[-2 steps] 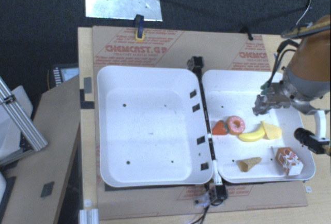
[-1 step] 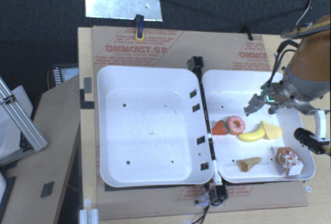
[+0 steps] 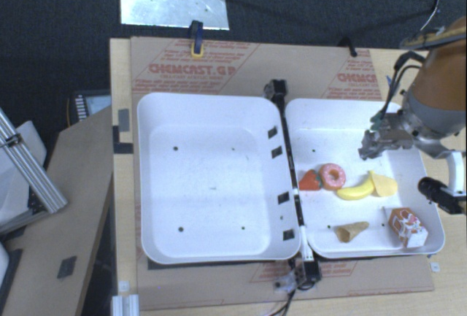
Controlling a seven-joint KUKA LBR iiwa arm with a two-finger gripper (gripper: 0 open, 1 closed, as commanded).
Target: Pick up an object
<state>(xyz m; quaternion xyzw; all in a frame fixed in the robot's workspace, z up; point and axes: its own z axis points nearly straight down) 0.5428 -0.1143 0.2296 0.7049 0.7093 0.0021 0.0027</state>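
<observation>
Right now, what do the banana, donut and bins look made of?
Banana: probably moulded plastic, a toy; even yellow, smooth, faint sheen. Donut: likely plastic or rubber too; flat pink icing colour, though too small to be sure. Bins: thin formed white plastic, matte; rounded corners and a soft rolled rim suggest it.

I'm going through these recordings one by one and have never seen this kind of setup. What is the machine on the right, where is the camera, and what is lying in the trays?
One fixed camera looks down at a slant on a bench. The grey machine with an orange band is a robot arm reaching in from the right; its pincer hangs above the right shallow white bin, and nothing shows between its fingers.

That bin holds small toys: a red strawberry-like piece, a pink ring doughnut, a yellow banana, a pale yellow wedge, a tan cone-shaped piece and a red-and-white carton.

The left shallow white bin lies alongside, on brown cardboard.
</observation>
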